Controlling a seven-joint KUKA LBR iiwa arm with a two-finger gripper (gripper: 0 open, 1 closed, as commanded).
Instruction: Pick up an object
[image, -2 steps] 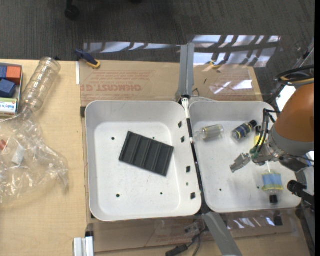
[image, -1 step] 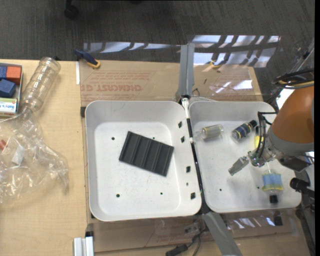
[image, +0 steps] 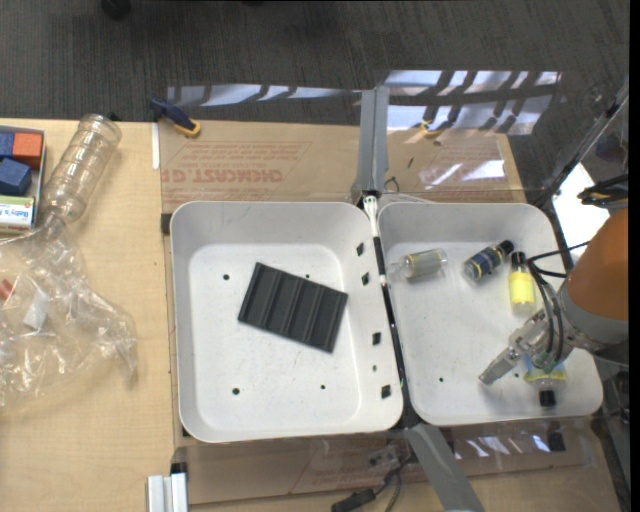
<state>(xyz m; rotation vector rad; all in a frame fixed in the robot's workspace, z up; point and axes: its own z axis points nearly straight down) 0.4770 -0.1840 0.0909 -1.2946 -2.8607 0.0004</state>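
- Table: light wood surface carrying two shallow white bins side by side, set on brown cardboard.
- Left bin: holds one dark grey ribbed panel, lying flat and turned at a slant, roughly central in the bin.
- Right bin: holds several small items. A clear, silvery cylinder lies near the upper left wall. A small dark bottle with blue and yellow markings lies to its right, apart from it. A yellow cylindrical object sits just below and right of the bottle.
- Arm: enters from the right edge; orange band visible above the wrist.
- Claw: low over the lower right part of the right bin, one grey finger reaching out to the left. Whether it is released or clenched cannot be told (cables and small parts crowd the tip), and no object is visibly between the fingers.
- Small yellow-and-black item: lies in the right bin just beside the claw; contact cannot be told.
- Off-bin items, left of table: a clear plastic bottle lying on its side, crumpled clear plastic wrap, and a box of coloured blocks at the left edge.
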